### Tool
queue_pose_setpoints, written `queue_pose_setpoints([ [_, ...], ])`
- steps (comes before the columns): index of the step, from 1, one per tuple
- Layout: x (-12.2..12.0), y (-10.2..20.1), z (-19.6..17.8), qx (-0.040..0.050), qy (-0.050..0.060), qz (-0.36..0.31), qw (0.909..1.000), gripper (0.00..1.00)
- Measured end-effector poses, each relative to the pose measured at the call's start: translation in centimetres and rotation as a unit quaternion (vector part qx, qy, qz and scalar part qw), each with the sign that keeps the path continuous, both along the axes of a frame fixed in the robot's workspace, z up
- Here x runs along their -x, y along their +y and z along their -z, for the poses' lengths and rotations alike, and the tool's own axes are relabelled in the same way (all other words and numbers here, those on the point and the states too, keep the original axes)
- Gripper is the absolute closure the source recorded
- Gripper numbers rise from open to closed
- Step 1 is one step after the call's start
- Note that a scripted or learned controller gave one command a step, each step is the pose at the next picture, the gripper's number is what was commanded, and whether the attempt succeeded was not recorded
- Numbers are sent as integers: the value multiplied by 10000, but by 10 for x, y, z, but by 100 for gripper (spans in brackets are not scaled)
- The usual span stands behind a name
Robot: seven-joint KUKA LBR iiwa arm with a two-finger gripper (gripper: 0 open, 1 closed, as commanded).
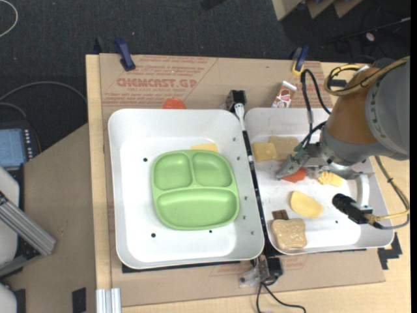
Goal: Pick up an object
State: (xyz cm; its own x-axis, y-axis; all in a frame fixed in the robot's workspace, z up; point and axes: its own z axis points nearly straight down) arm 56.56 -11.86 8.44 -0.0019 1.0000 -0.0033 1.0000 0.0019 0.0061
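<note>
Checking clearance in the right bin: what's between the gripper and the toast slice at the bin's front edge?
In the camera view, a yellow oval piece lies on the bin floor between the gripper and the toast slice; a small dark block sits just behind the toast.

R bin (365, 240) crowded; L roomier.

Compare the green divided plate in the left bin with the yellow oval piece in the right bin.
The green plate is far larger than the yellow oval piece. The plate is a rounded rectangle split into three compartments; the oval piece is one smooth lump. The plate lies mid-bin in the left bin, apart from the arm, while the oval piece lies in the right bin just below the gripper. Both rest flat on a white floor.
</note>
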Motion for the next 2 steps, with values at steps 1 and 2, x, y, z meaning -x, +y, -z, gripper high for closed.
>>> queue_pose_setpoints([
  [1, -14, 28, 0, -14, 15, -7, 10000, 0],
  [2, -13, 27, -11, -6, 6, 0, 10000, 100],
])
